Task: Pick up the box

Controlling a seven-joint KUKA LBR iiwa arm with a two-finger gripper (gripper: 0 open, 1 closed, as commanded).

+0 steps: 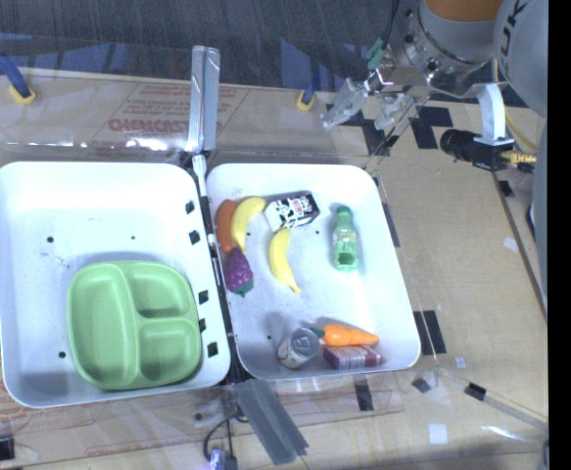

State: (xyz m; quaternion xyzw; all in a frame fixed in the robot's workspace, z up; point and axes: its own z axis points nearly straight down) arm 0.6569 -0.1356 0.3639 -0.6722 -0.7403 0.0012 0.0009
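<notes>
Small black-and-white printed cardboard box [293,210] lay flat in right white bin [395,292], against bananas. Jaws [368,101] parked beyond bin, apart, empty: approach pending.

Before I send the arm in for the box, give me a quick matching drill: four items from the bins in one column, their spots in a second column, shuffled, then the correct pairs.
Things:
1. green tray
2. green bottle
3. carrot
4. box

Places:
A. right bin, near the front edge, beside the can
B. left bin, front half
C. right bin, back part, just right of the bananas' top ends
D. right bin, near its right wall, upright along the bin

Pairs: 1-B, 2-D, 3-A, 4-C
</notes>
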